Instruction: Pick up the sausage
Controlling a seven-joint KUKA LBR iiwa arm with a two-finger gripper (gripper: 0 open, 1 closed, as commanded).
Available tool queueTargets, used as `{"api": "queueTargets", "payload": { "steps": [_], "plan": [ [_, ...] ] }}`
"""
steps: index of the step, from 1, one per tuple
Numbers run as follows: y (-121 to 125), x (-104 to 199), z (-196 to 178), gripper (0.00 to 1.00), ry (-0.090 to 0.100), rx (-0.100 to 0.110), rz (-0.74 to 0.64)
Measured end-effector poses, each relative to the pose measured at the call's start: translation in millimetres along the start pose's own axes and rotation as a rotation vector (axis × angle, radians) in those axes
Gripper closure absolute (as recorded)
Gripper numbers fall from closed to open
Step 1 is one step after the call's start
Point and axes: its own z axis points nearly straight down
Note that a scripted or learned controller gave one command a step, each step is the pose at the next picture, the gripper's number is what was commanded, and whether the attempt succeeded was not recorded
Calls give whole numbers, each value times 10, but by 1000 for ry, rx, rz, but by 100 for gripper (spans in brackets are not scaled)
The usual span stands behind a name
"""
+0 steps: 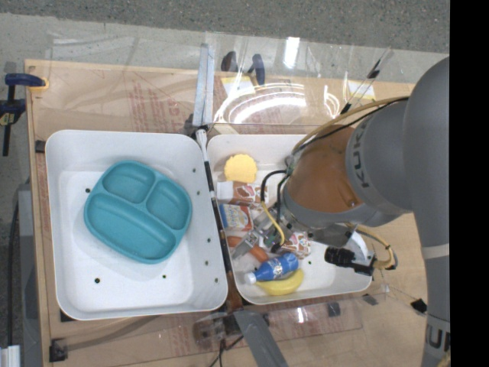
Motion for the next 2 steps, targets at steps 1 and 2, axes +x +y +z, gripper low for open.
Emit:
{"api": "queueTargets", "payload": {
  "steps": [1,2],
  "plan": [
    [5,-12,-110,100,-2,-1,-4],
    [696,139,-1016,100,-4,-2,79]
  ]
}}
